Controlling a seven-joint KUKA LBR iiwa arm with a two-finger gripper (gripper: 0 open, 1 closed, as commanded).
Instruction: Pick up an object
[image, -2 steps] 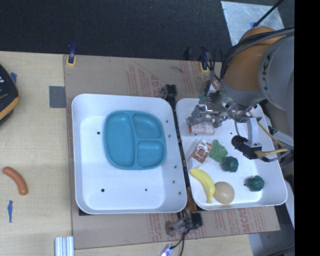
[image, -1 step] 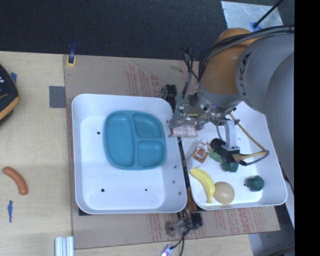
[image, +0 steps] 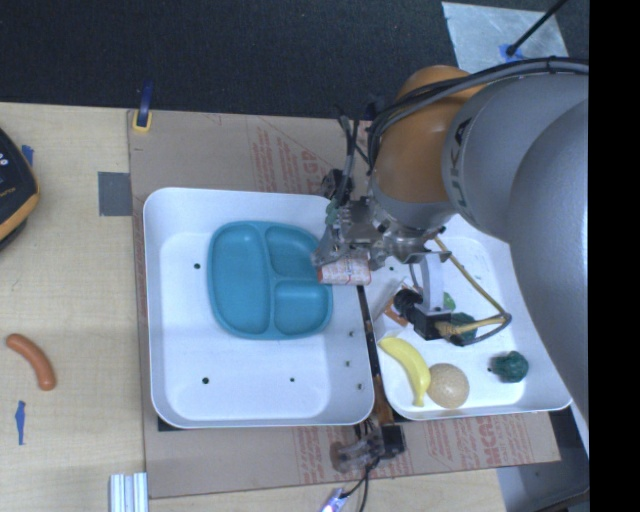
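Tool (image: 345, 262) sits over the seam between the two bins, just above the right rim of the left bin (image: 160, 300). It overlaps the right edge of the blue divided plate (image: 262, 280). Can't tell tool state: the wrist hardware blocks the view from above. Nothing visibly held.

Arm (image: 520, 170) comes in from the right and covers the upper part of the right bin (image: 500, 400). The orange band (image: 420, 140) is directly behind the tool.

Left bin:
- The blue plate has three compartments and lies flat in the upper middle.
- Its right edge is near the bin wall under the tool.

Right bin, lower part:
- A banana (image: 408, 368) lies near the left wall, running diagonally.
- A tan round object (image: 448, 385) is right against the banana's lower end.
- A dark green lumpy object (image: 510, 367) is near the lower right corner, apart from the other two.

Both bins sit on a cardboard sheet (image: 250, 150) on the bench (image: 60, 280).

Outside the bins on the bench:
- A sausage (image: 32, 360) lies at far left, well apart from the bins.
- A black-and-yellow device (image: 12, 185) is cut off by the left edge.
- A grey tape patch (image: 115, 193) is just off the cardboard's left side.
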